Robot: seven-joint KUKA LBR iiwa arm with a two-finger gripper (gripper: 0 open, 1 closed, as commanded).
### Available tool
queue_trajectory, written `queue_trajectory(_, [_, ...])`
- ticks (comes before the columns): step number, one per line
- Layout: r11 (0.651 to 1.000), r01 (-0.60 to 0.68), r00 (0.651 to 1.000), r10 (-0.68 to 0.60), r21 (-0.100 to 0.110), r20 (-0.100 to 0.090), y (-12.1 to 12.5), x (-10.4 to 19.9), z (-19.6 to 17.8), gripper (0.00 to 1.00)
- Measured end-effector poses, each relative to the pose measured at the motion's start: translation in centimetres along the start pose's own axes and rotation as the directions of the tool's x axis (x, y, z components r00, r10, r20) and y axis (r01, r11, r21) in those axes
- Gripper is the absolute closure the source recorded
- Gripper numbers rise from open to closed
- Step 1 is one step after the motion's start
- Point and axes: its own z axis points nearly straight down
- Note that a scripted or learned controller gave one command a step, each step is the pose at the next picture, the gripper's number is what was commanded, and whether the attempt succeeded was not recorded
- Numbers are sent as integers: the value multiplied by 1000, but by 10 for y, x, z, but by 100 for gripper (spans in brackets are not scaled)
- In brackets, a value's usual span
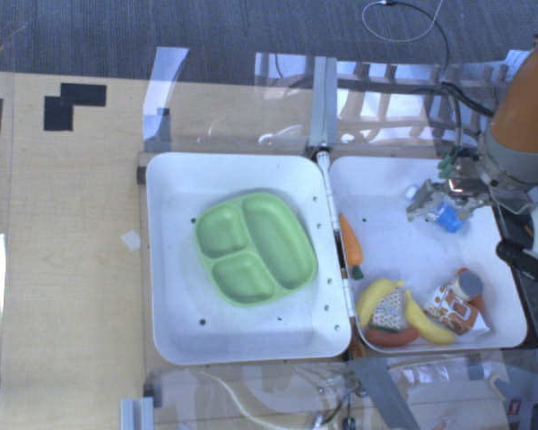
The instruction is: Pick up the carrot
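Camera view, bench stock as seen from above. Left bin (161,258): one green divided plate (254,247), lying flat near the middle. Right bin (386,173): carrot (350,243), orange with a green end, lying along the left wall, just beside the divider between bins. Front of that bin: yellow banana (428,322), a second banana (374,298) touching a red sausage (392,336), and a small patterned carton (455,307). My pincer (439,200) hangs over the back right of that bin, well apart from the carrot, beside a blue item (449,219); whether it is open or closed, I cannot tell.
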Motion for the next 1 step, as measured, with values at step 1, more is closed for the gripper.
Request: queue_trajectory(1, [993, -114, 993, 114, 1, 0, -48, 14, 112, 0])
